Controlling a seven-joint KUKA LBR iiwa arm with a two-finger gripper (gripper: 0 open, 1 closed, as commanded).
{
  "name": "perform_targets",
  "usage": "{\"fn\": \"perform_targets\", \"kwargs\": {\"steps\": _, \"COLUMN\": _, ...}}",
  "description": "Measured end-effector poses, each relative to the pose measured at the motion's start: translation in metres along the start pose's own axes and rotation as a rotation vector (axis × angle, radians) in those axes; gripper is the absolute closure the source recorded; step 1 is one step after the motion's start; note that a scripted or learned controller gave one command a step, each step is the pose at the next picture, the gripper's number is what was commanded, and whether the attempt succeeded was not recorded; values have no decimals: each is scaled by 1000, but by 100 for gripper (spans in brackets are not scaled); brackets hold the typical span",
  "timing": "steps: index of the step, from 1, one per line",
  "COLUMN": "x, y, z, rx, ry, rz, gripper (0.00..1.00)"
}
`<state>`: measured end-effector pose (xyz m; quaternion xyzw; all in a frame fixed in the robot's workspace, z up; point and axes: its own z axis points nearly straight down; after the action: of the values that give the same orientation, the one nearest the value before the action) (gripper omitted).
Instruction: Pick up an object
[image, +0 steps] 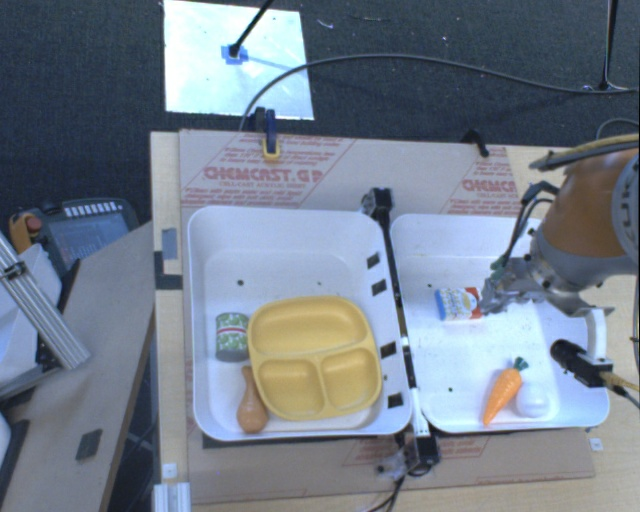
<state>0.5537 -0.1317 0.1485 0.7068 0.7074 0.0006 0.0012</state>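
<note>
In the right bin (440, 235) a small white carton with blue and red print (457, 303) lies on its side near the middle. My gripper (492, 298) comes down at the carton's right end, touching or almost touching it. An orange toy carrot with a green top (503, 391) lies toward the front of the same bin, and a white egg-shaped object (533, 402) rests beside it.
The left bin (290, 235) holds a yellow divided plate (315, 355), a small green-labelled can (231, 335) and a brown wooden piece (250, 405) partly under the plate. A black divider strip (393, 300) runs between the bins. A black part of the arm (578, 362) hangs over the right bin's front right.
</note>
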Motion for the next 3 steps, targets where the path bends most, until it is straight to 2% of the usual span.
{"fn": "perform_targets", "kwargs": {"steps": 2, "x": -5, "y": 9, "z": -86, "rx": -3, "ry": -1, "rz": -3, "gripper": 100}}
{"fn": "perform_targets", "kwargs": {"steps": 3, "x": 53, "y": 15, "z": -95, "rx": -1, "ry": 3, "rz": -10, "gripper": 100}}
